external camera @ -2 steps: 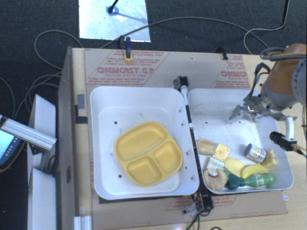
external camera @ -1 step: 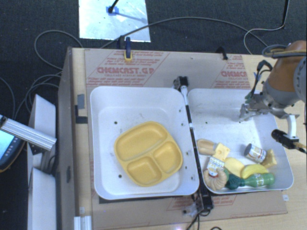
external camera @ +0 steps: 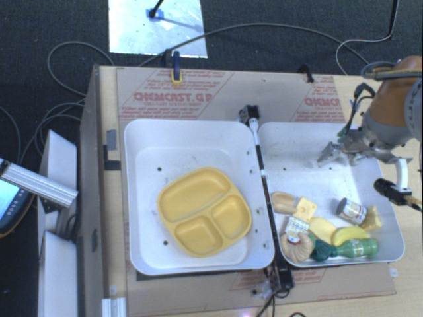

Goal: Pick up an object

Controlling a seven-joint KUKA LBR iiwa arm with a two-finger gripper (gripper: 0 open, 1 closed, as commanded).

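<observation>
We are in the approach, nothing picked: our gripper (external camera: 338, 152) hangs with its fingers spread and bare over the open floor of the right bin (external camera: 301, 144), toward its far end. The objects lie heaped at the bin's near end: a small can (external camera: 351, 211), a banana (external camera: 350, 234), a green bottle (external camera: 353, 248), a cheese wedge (external camera: 305, 210). We judge the can the easiest, standing a little apart from the heap; next we must travel nearward and descend. The bin's right wall and near rim crowd that pile.
</observation>
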